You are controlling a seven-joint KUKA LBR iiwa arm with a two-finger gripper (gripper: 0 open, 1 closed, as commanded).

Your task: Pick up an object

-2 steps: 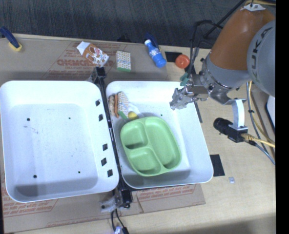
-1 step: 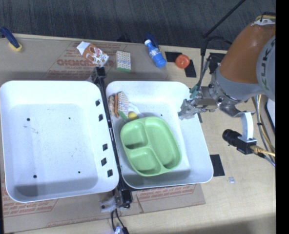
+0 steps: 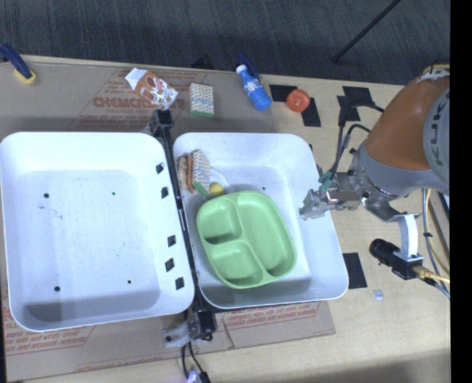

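Hovering: hand point(image 3: 314, 203) sits at the R rim of the right bin point(image 3: 320, 159), over the rim edge, pointing left toward the bin's inside.
Hand state: can't tell, too small and blurred to read; nothing visible in its grip.
Arm: grey w/ orange band point(image 3: 407, 130) above the wrist, reaching in from the right; cables run along it.
Right bin: shallow, white. Holds a green divided plate point(image 3: 245, 238), 3 compartments, lying flat in the near-centre part of the bin, well left of the hand, not touching it.
Snack packet: striped packet point(image 3: 193, 171) in the bin's far-left corner, just beyond the plate, along the L wall.
Yellow item: small yellow thing point(image 3: 216, 188) betw. packet and plate, touching or nearly touching the plate's far rim; can't tell what it is.
Left bin: left bin point(image 3: 13, 214), white, shallow, side by side w/ the right bin, black clips point(image 3: 171, 242) along the shared edge.
Worktop: worktop point(image 3: 379, 325) light wood, cardboard sheet under both bins.
Beyond bins: blue bottle point(image 3: 254, 89) lying tilted, orange cap-like object point(image 3: 298, 99) just right of it, small green-white box point(image 3: 202, 100), crumpled wrapper point(image 3: 150, 88) to its left, blue-yellow clamp point(image 3: 17, 64) at the far-left corner.
Black marks: black tape patches point(image 3: 355, 99) on the worktop near the arm.
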